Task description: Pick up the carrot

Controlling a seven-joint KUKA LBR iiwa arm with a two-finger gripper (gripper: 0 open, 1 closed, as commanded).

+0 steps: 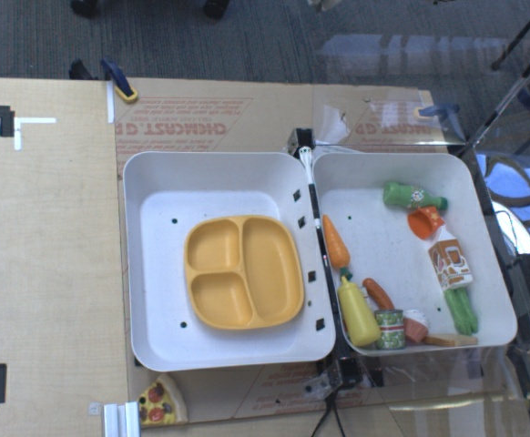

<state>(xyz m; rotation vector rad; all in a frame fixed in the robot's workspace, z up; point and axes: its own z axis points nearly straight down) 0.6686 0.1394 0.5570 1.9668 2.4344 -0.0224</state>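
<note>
The carrot [335, 242] is orange and tapered. It lies in the right bin [484, 244], close against that bin's left wall, with its narrow tip pointing to the far side. Its thick end is just above the green cap of a yellow squeeze bottle [358, 312]. A smaller red-orange piece [377, 293] lies right of the bottle. Nothing covers the carrot.
The right bin also holds a green bottle [413, 196], an orange-red item [425, 222], a small carton [449, 264], a green cucumber [463, 309] and a green can [390, 329]. A yellow divided plate [244, 271] sits in the left bin [147, 244]. A toy pizza slice [158, 403] lies on the bench.
</note>
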